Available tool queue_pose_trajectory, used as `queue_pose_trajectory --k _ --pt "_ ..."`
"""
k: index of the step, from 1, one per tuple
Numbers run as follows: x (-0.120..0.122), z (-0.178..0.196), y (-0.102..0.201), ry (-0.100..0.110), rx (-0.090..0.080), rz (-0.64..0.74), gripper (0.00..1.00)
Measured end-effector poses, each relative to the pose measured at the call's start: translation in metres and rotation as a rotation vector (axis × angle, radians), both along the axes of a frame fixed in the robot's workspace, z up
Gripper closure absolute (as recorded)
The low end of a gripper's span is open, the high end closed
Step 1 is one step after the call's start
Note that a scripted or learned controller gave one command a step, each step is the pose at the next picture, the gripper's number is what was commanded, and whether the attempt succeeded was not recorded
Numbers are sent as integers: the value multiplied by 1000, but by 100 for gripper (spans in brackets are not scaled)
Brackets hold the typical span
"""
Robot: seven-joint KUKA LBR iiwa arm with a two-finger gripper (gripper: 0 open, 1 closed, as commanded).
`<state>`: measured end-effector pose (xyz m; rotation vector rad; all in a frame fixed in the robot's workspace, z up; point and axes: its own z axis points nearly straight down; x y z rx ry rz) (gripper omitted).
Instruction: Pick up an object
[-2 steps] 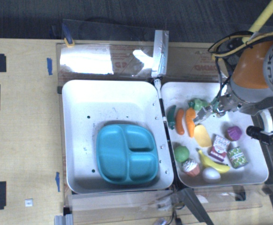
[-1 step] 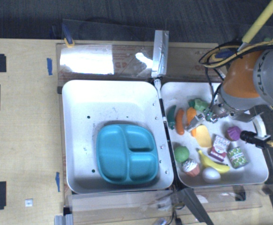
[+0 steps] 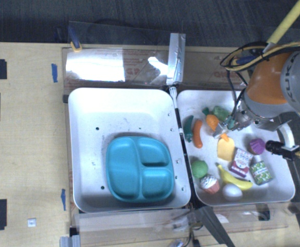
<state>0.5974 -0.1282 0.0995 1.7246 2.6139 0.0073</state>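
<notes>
The gripper (image 3: pixel 226 129) hangs low over the right bin (image 3: pixel 286 192), near its back edge. Whether it is spread or pinched cannot be told. It is just above the yellow block (image 3: pixel 225 149), with the orange carrot (image 3: pixel 212 121) just beside it. A banana (image 3: pixel 233 179) and a purple ball (image 3: pixel 257 146) lie near the front. The left bin (image 3: pixel 88 112) holds a blue tray (image 3: pixel 138 168).
</notes>
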Motion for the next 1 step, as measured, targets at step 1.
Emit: queue_pose_trajectory --k 1 --pt "28 87 52 4 3 -188 100"
